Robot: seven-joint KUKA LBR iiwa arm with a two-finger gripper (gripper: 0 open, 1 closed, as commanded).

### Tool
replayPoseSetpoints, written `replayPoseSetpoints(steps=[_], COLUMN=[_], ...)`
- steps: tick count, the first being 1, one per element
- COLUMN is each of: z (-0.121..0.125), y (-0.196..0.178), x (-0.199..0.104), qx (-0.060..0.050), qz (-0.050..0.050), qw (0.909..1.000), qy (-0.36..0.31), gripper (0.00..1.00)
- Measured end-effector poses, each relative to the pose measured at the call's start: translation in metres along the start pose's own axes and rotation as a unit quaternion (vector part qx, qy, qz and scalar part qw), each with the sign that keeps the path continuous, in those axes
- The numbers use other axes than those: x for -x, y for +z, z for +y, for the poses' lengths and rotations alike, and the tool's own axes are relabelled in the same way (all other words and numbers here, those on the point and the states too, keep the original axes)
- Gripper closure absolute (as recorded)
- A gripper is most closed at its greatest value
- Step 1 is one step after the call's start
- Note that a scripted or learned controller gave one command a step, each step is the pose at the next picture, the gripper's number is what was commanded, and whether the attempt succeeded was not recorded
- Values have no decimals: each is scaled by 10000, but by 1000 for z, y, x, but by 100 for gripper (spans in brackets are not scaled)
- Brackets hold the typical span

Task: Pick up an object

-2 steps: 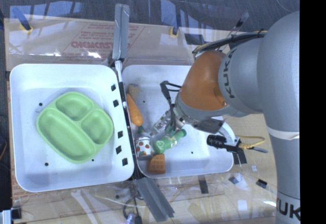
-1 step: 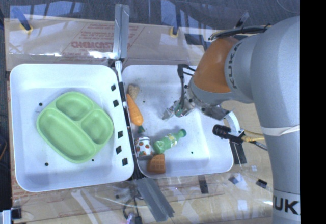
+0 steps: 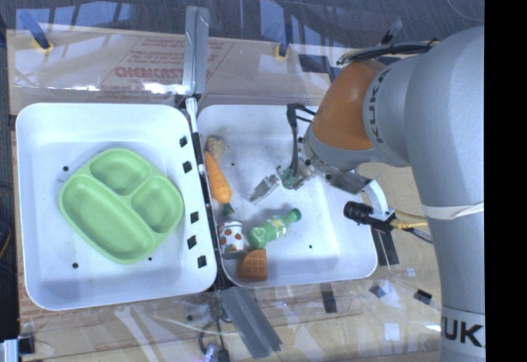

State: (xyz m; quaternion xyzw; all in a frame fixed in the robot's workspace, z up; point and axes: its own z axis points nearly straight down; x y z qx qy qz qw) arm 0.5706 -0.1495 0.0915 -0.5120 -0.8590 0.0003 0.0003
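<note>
A bench under clear plastic sheeting, with dark carpet beyond it, bears two shallow white bins side by side. The grey arm (image 3: 428,146) with its orange band covers much of the right bin's (image 3: 247,118) far right side, and the wrist hides where the fingers join, so the parts there are hard to make out. The gripper (image 3: 265,187) hangs low over the middle of the right bin, its two thin metal fingers (image 3: 259,190) a narrow way apart with nothing between them. Just beside it toward the bin's left wall lies an orange carrot (image 3: 217,178). Near it on the front side lies a green bottle (image 3: 274,228), tilted, apart from the fingertips. Beyond the bottle, by the front left corner, sit a small red-and-white cup (image 3: 231,238) and a brown block (image 3: 254,264). Well apart, in the left bin (image 3: 49,270), lies a green divided plate (image 3: 121,203).
</note>
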Motion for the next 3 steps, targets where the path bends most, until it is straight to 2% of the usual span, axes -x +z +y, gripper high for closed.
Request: replayPoseSetpoints(steps=[1, 2, 3], z=[-39, -39, -32], y=[0, -10, 0], x=[-69, -69, 2], qx=[-4, -3, -1], qz=[10, 10, 1], qw=[9961, 9959, 9978], qy=[-885, -909, 657], gripper=[0, 100, 100])
